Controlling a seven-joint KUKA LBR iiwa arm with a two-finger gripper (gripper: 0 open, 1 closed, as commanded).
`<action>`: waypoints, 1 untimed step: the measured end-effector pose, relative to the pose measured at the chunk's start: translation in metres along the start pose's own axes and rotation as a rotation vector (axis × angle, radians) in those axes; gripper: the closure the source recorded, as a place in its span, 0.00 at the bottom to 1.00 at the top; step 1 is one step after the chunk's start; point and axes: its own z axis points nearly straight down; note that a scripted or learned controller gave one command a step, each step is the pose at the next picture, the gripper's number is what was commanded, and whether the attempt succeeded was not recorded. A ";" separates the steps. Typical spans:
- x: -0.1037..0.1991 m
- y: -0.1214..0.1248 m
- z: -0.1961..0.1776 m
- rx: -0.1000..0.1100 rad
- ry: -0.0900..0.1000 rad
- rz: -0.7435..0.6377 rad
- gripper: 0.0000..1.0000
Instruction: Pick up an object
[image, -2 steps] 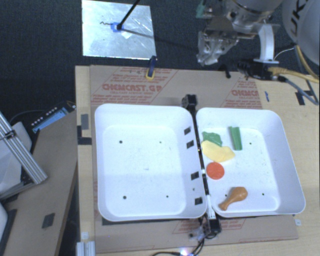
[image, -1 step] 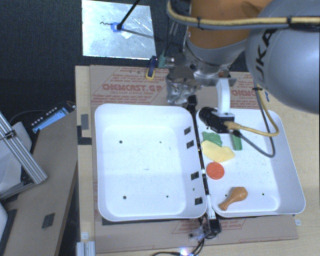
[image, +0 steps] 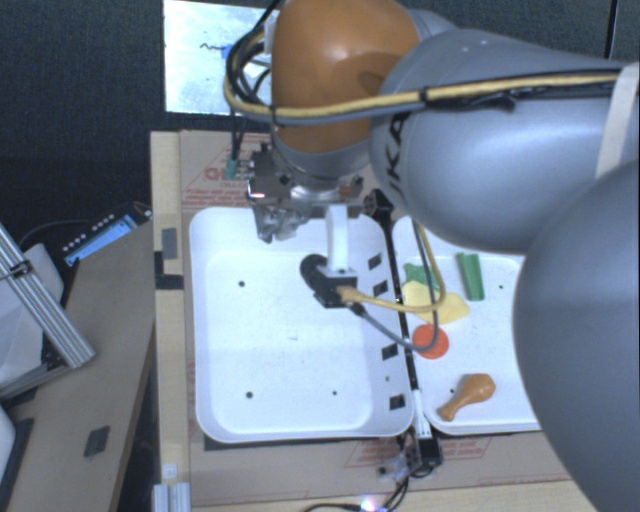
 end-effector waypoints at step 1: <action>-0.025 0.003 -0.078 -0.013 0.002 0.011 1.00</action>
